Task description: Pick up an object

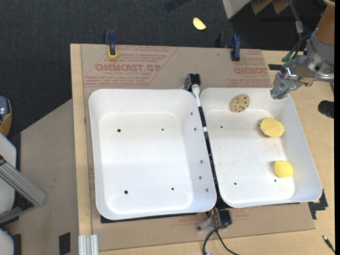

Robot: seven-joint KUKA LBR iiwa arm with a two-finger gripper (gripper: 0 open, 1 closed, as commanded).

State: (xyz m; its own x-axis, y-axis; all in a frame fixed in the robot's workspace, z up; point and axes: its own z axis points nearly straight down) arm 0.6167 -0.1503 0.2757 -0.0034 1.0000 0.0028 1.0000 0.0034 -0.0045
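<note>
The tool (280, 89) hangs over the far right corner of the right bin (255, 198), and we cannot tell how it is set; we see nothing in its grip. In that bin we find three things, all apart: a speckled cookie (239, 103) near the far edge, a flat yellow disc (271, 127) by the right wall, a yellow lump (283, 169) nearer us. The left bin (101, 142) lies just beside it on the desk (159, 62)

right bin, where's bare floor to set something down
Right bin: the left half, from the divider to the cookie, is bare, as is the front left corner. The right side is crowded by the yellow disc and yellow ball. The pincer hangs over the back right rim.
</note>
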